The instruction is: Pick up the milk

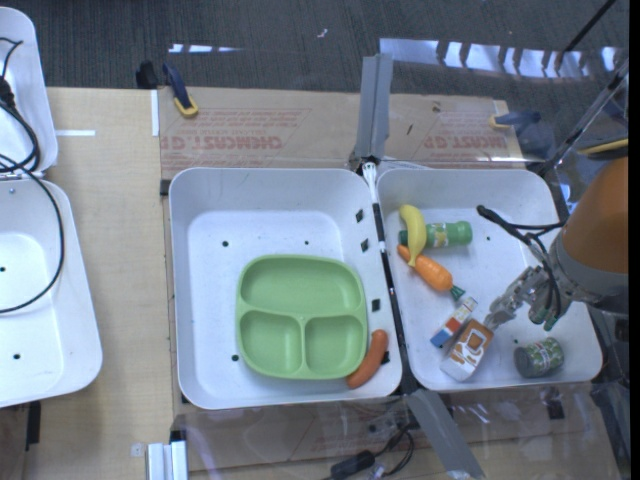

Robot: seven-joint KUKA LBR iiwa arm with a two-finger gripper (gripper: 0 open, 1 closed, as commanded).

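A robotics lab or test cell is shown — not a home. Two shallow white bins (190, 268) are mounted on a wooden bench (110, 138) lined with printed cardboard (250, 128). Loose black cables (30, 148), grey carpet (300, 8) and a clamp (180, 93) are seen — toy food (425, 236) is laid out as test objects.

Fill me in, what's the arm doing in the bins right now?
The arm is reaching into the right bin from the right, with its gripper low beside the milk carton, which lies on its side near the bin's front. The carton is still resting on the bin floor, not lifted. Around it are a banana, a green bottle, a carrot and a grey-green lump. The left bin holds a green divided plate with a sausage at its edge.
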